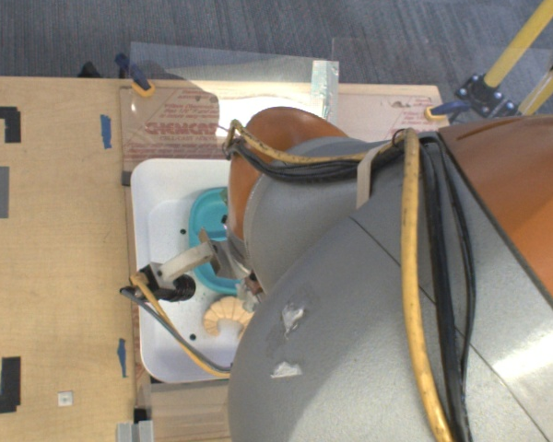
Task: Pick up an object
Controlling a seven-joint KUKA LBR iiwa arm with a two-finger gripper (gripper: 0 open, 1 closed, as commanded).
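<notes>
The grey arm with its orange band fills the right and middle of the camera view and reaches down into the left white bin (157, 201). My gripper (223, 263) hangs low over the middle of that bin, right beside a teal round object (207, 217) that the arm partly hides. A tan, ridged, croissant-like object (223, 316) lies just below the gripper, near the bin's front. From the gripper, a beige bar with a black end (173, 285) sticks out to the left. I see nothing that is clearly held.
The arm's body covers the right bin. A yellow cable (180, 343) loops across the front of the left bin. Brown cardboard (55, 247) lies to the left, and a clear plastic sheet (180, 113) stands behind the bin.
</notes>
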